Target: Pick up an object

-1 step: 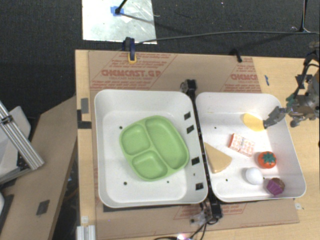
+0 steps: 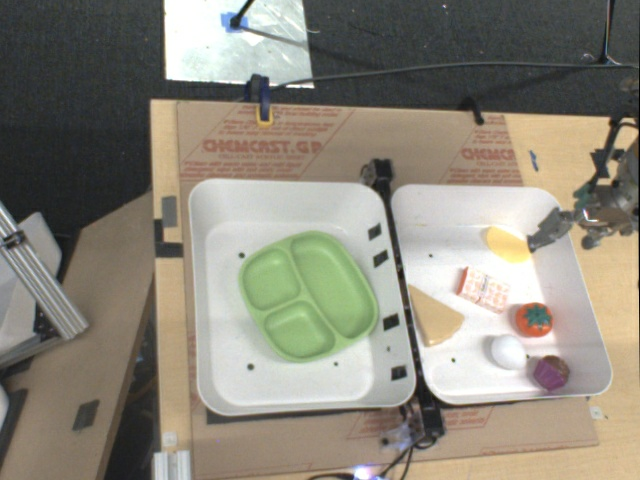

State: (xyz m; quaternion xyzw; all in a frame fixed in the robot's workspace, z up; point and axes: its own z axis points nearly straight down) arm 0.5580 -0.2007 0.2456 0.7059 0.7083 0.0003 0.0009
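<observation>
The right bin (image 2: 450, 200) holds several small items: a yellow piece (image 2: 508, 244), a red-and-white box (image 2: 484, 289), a tan wedge (image 2: 436, 318), an orange-red fruit with a green top (image 2: 534, 319), a white ball (image 2: 508, 351) and a purple piece (image 2: 551, 372). My gripper (image 2: 570, 231) hangs over the bin's far right edge, just right of the yellow piece. It is open and holds nothing. One finger (image 2: 548, 230) points down-left toward the yellow piece without touching it.
The left bin (image 2: 290, 193) holds a green divided plate (image 2: 307, 295). Black clips (image 2: 380, 258) line the seam between the bins. A cable (image 2: 450, 66) crosses the back of the bench. An aluminium frame (image 2: 40, 278) stands at the far left.
</observation>
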